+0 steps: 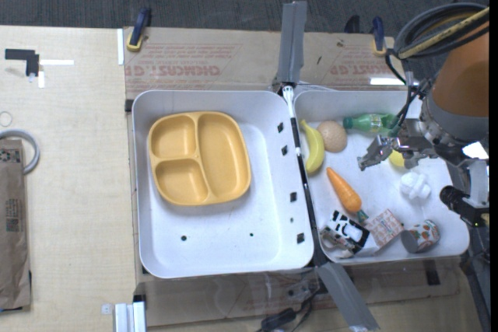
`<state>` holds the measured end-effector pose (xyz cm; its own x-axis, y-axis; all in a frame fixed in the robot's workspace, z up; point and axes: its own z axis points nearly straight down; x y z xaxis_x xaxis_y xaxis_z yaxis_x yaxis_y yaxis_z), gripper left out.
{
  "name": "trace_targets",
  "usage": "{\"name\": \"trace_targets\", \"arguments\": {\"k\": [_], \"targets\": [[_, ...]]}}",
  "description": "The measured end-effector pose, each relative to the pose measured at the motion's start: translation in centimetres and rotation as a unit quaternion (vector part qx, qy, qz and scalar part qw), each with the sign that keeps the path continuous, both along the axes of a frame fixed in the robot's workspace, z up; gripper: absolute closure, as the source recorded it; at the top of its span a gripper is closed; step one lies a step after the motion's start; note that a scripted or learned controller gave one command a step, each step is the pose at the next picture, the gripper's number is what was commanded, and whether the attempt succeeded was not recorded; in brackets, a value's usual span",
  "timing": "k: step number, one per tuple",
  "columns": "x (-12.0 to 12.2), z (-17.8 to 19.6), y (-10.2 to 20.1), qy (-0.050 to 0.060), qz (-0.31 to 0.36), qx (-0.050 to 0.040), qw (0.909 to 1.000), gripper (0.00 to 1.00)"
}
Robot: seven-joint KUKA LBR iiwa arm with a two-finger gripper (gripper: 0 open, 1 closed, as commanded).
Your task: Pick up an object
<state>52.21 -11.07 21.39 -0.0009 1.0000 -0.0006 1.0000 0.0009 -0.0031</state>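
The right bin [373, 256] holds several items. My gripper [387, 155] hangs low over its upper right part. Its fingers [372, 157] look spread, so it is open. A small yellow object [397, 160] lies between or just under them, partly hidden. A green bottle [369, 121] lies just behind the gripper, and a white lumpy piece [415, 185] sits just in front. Further left are a tan ball [333, 136], a banana [313, 148] and a carrot [344, 190].
In the left bin [156, 245] lies a yellow divided plate [200, 158]. Along the right bin's front are a black-and-white item [346, 229], a pink patterned box [384, 228] and a small speckled cup [420, 235]. Black cables [436, 19] loop above the arm.
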Motion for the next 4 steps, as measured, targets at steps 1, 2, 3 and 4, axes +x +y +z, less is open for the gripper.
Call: {"name": "trace_targets", "arguments": {"k": [1, 2, 3, 4], "targets": [[1.1, -12.3, 0.3, -0.001, 0.063, 0.0001, 0.998, 0.0], [1.0, -11.4, 0.2, 0.0, 0.06, -0.0002, 0.9982, 1.0], [5.3, 2.1, 0.1, -0.001, 0.111, -0.0006, 0.9938, 1.0], [5.4, 3.0, -2.1, -0.002, 0.247, -0.0005, 0.969, 1.0]]}}
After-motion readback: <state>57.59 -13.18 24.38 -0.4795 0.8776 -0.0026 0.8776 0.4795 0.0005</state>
